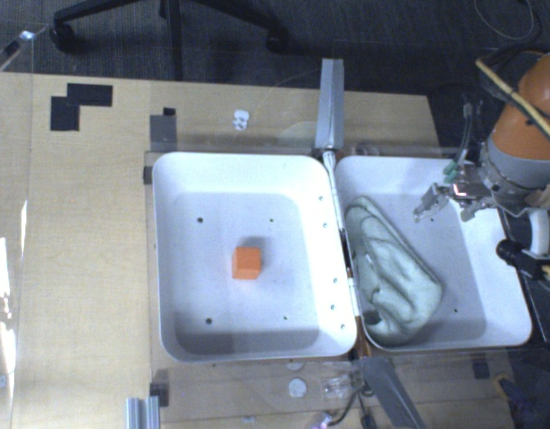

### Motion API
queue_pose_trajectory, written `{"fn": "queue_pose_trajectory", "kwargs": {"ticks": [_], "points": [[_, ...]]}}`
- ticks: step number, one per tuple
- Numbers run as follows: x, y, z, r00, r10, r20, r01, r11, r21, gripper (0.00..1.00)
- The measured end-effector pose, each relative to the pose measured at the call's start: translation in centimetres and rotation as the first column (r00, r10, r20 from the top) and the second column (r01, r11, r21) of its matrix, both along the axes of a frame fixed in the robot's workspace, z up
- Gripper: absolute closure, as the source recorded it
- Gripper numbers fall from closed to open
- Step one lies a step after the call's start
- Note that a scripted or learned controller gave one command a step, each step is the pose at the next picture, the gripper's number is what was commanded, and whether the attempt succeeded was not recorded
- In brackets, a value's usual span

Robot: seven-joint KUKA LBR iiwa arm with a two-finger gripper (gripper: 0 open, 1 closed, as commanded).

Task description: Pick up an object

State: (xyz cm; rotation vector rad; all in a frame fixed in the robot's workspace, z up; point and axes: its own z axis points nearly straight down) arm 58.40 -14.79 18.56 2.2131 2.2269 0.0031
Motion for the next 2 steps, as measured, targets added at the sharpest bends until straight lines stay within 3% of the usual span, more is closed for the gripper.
{"fn": "queue_pose_trajectory", "kwargs": {"ticks": [1, 2], "points": [[-1.6, -0.6, -8.9, 1.0, 0.018, 0.004, -0.018, 1.0, 0.0, 0.0], [-1.4, -0.5, -7.8, 1.0, 0.019, 0.008, -0.019, 1.0, 0.0, 1.0]]}}
